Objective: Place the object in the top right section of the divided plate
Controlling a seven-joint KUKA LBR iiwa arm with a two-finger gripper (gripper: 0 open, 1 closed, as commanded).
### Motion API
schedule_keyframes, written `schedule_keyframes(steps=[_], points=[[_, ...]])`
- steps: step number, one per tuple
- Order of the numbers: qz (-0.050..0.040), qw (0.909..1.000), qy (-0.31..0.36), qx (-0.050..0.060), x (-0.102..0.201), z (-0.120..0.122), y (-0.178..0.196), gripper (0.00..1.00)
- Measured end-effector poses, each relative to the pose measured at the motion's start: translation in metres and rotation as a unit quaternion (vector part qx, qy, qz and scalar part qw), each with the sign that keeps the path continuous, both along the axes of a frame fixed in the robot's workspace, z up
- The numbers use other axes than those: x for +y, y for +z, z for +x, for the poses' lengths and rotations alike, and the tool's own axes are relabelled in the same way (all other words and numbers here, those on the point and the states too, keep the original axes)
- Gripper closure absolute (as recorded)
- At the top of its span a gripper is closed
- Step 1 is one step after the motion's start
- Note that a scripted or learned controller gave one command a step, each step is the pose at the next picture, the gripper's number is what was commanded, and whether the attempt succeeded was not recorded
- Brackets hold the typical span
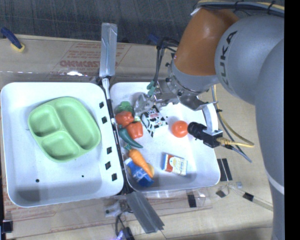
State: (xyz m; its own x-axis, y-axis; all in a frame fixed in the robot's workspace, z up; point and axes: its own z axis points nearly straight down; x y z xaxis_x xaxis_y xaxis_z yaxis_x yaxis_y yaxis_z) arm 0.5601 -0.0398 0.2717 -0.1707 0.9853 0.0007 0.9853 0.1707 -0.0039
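On the grey arm (250, 59) I read dark letters "UKA" running up the casing just beside the orange band; the start of the word curves out of my sight. On the cardboard sheet (65, 59) behind the left bin there is faded red print, too pale for me to make out any word. The small red and white carton (175, 164) in the right bin carries a label, too small to read.
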Motion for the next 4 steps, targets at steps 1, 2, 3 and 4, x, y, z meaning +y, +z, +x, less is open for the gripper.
schedule_keyframes(steps=[1,2,3,4], points=[[0.0000,0.9933,0.115,-0.001,0.044,0.055,-0.047,1.00],[-0.0002,0.9931,0.118,-0.001,0.044,0.056,-0.037,1.00],[0.0004,0.9871,0.160,0.001,0.109,0.055,-0.081,1.00],[-0.0004,0.9413,0.338,-0.003,0.058,0.097,-0.068,1.00]])
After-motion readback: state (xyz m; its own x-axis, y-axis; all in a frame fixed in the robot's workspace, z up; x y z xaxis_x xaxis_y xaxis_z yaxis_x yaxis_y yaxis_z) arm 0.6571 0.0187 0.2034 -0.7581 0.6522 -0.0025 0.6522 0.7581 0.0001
